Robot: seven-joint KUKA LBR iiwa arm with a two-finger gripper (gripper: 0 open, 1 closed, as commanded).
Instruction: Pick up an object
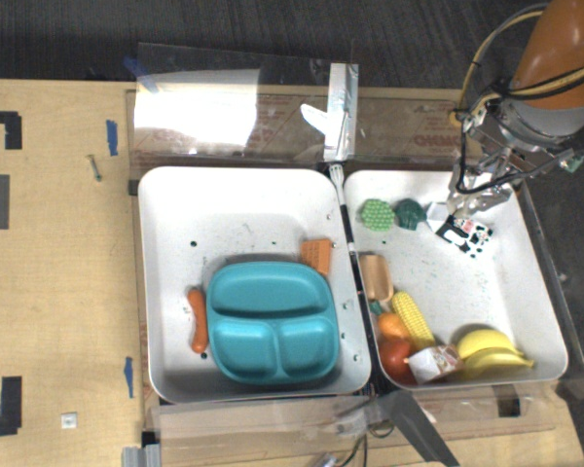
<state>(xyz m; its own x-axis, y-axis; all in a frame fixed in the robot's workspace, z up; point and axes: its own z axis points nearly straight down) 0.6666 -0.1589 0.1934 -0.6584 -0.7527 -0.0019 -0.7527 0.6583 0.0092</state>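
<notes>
The gripper (pixel 464 205) hung over the far part of the right bin (pixel 526 280), just above a small black-and-white card (pixel 465 233) lying flat and tilted, its long side running from far left to near right. Whether the fingers were spread or pressed together could not be told; the card looked apart from them. To its left sat a green knobbly ball (pixel 376 214) touching a darker teal lump (pixel 409 214). Nearer lay a tan block (pixel 375 275), a corn cob (pixel 412 319), a tomato (pixel 395 356), a carton (pixel 433 363) and bananas (pixel 489 350). The left bin (pixel 175 212) held a teal divided tray (pixel 271 321), a carrot (pixel 199 319) and an orange block (pixel 316 254).
</notes>
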